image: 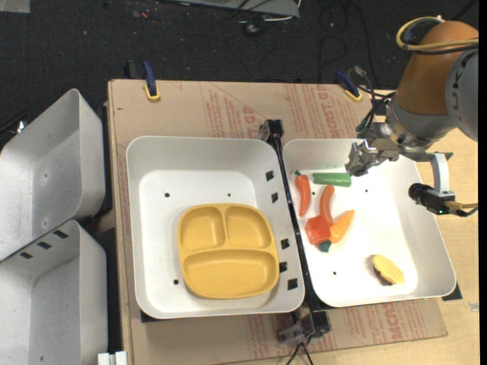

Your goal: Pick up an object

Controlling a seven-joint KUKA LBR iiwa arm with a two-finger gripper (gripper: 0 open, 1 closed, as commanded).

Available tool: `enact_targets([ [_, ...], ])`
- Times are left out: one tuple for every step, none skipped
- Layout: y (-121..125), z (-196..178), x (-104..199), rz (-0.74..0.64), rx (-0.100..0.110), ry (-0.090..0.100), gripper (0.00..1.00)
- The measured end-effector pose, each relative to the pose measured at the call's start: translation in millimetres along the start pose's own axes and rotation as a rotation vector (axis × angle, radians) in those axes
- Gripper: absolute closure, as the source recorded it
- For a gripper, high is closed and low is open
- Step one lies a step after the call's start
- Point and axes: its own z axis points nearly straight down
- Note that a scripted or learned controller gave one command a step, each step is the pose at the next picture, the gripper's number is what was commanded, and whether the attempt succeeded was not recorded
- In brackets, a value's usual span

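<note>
Hovering low in the right white plastic bin [426, 268], my gripper [358, 162] sits at the end of the green stick-shaped toy [331, 178], nothing lifted yet, grip state impossible to tell.

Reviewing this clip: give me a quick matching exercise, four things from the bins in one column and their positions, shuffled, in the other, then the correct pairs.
Things:
1. yellow divided tray
2. green stick
3. small yellow piece
4. gripper

Places:
A. near front right of the right bin
B. just right of the green stick's end
C. in the left bin
D. back of the right bin, above the orange pieces

Pairs: 1-C, 2-D, 3-A, 4-B
</note>
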Motion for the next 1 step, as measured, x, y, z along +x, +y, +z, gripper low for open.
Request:
enact_targets([
  [-22.7,-15.7,44.9,0.000,-0.001,0.000,1.00],
])
